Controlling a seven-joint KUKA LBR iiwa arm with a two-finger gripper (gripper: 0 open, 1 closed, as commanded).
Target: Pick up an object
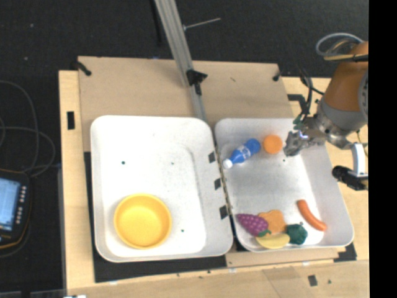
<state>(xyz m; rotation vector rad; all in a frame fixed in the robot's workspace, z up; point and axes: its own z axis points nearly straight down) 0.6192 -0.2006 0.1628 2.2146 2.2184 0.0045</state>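
Orange ball sits just left of my tool, touching the blue bottle beyond it, so I judge it the likeliest target, though I cannot tell the tool's opening.

Dark floor all around. Light wooden bench with brown board on top. Grey metal pole slants across the bench from the top. Black cables at left, beside a lit handheld screen
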